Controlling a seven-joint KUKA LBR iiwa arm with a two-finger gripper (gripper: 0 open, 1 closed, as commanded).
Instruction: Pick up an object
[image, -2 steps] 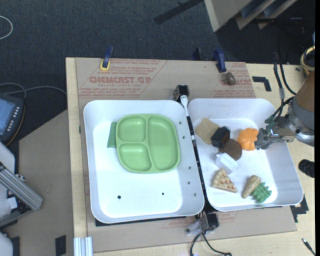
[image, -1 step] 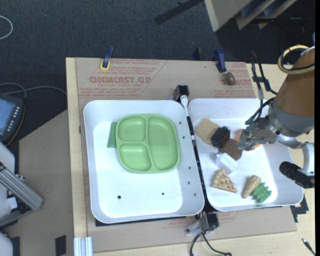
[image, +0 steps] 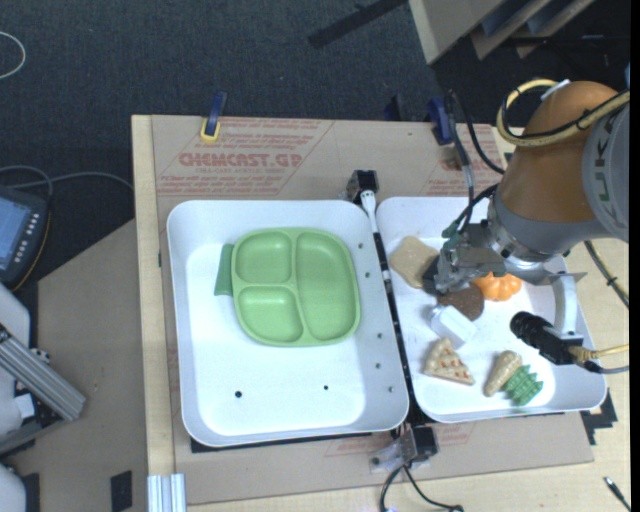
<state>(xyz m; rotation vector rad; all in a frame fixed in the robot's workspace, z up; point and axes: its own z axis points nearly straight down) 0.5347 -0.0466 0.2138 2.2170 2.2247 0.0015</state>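
Observation:
My gripper (image: 449, 278) is low in the right bin (image: 415, 222), near its middle. It hangs between a tan bread-like piece (image: 409, 259) on its left and an orange toy (image: 500, 287) on its right. A dark brown piece (image: 464, 302) lies just under and in front of the gripper, partly hidden by it. In front of that are a small white block (image: 452, 323), a pizza slice toy (image: 448, 363) and a tan and green toy (image: 513, 379). Nothing visibly sits between the gripper's tips.
The left bin (image: 280, 385) holds a green divided plate (image: 297, 285) with a green piece tucked under its left edge. The arm's grey and orange body (image: 560, 160) covers the right bin's back right corner. Blue clamps stand at the bench's back edge.

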